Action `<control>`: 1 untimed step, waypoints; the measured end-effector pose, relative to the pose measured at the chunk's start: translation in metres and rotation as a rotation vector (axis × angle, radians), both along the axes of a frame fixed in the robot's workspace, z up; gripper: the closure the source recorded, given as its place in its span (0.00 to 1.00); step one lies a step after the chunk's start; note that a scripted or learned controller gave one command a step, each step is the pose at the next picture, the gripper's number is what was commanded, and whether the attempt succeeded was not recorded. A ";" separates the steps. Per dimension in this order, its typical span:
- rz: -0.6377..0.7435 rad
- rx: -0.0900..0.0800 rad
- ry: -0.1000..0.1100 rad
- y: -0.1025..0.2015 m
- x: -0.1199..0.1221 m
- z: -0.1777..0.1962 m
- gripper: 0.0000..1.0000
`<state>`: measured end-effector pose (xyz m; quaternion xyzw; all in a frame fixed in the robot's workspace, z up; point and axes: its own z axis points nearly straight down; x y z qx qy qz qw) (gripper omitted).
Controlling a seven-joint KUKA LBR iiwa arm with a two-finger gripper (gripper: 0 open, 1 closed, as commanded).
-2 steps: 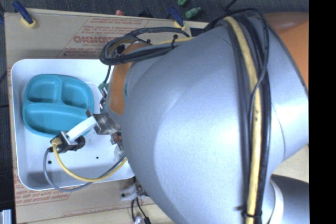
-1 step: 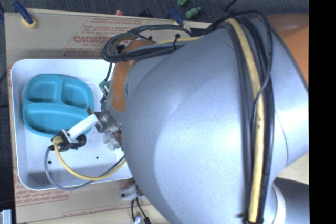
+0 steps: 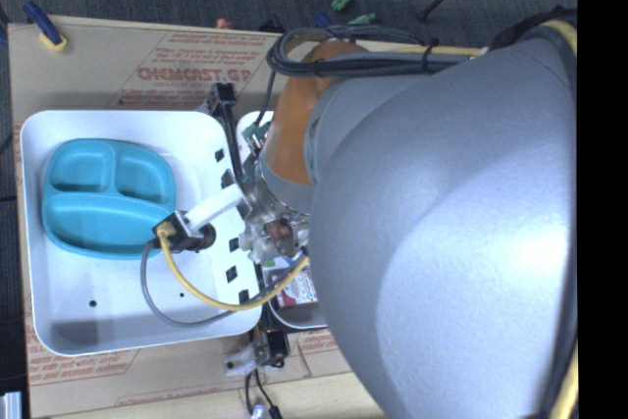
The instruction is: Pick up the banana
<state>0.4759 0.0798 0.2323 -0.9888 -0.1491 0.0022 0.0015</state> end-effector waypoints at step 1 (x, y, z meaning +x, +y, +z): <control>0.010 -0.001 0.002 0.039 -0.001 -0.037 1.00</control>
